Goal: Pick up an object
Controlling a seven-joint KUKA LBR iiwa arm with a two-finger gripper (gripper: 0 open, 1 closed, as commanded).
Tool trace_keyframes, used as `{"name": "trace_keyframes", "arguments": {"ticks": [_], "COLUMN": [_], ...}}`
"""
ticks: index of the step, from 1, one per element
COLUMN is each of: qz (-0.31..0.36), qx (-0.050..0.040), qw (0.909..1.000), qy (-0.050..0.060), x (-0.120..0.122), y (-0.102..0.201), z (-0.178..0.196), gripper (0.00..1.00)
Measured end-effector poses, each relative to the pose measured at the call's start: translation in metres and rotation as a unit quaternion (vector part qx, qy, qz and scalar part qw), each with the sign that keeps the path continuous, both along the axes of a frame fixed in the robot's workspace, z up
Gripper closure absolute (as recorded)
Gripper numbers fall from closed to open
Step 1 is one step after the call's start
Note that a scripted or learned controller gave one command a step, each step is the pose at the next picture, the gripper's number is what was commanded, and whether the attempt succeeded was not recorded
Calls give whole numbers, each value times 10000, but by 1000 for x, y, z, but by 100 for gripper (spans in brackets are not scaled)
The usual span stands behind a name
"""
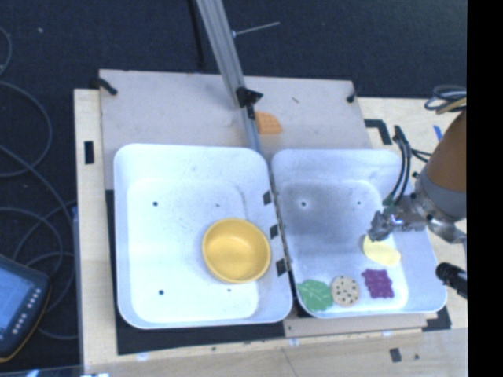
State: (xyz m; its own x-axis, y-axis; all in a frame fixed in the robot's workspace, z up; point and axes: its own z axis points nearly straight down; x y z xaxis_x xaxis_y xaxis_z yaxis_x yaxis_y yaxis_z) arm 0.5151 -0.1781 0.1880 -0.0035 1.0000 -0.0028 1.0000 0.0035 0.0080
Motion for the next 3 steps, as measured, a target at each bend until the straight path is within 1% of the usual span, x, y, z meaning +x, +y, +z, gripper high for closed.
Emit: {"name": "trace_keyframes", "arguments": {"ticks": [1,2,3], "qz": [2,21,25], "qx": [-2,17,19], "qw": [10000,10000,10000], "qy": [-3,30,26], "x": [2,12,27], "y": [-2,55,104], "z": [54,46,54], "gripper": [100,100,100]}}
